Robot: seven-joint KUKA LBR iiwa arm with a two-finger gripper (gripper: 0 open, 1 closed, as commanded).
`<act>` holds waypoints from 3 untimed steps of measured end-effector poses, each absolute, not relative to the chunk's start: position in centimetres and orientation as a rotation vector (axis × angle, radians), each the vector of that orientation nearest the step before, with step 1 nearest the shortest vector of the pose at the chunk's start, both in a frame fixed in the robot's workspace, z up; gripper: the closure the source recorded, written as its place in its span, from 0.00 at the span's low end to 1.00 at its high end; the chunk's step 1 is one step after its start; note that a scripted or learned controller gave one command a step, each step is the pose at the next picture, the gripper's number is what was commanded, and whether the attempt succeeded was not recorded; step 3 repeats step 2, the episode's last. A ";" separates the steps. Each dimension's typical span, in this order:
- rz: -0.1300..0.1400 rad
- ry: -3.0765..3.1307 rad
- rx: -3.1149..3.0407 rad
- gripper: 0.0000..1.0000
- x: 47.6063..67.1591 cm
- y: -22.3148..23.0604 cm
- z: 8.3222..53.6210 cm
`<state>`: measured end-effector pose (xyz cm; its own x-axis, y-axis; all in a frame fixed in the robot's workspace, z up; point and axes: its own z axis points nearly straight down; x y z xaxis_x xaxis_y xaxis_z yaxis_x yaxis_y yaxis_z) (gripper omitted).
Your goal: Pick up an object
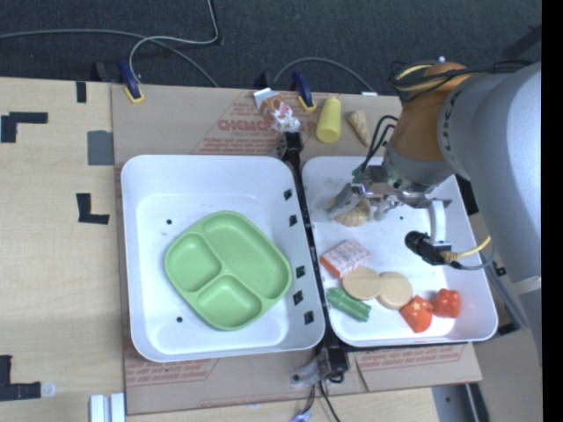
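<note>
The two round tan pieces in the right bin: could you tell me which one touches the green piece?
The left round tan piece; the green piece lies against its lower-left edge. Its twin sits beside the red pieces.

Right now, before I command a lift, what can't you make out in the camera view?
- Two-finger gripper: fingers blurred, open or shut unclear.
- Tan lumpy object beneath it in the right white bin: partly covered, grasp unclear.
- Small printed packet beyond the bins: too small to identify.
</note>
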<state>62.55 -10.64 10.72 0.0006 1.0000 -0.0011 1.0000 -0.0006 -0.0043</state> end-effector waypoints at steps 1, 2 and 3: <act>0.001 -2.224 -2.221 0.00 64.0 -11.4 8.6; 0.001 -2.226 -2.221 1.00 64.0 -11.4 9.6; 0.001 -2.226 -2.221 1.00 64.0 -11.4 9.6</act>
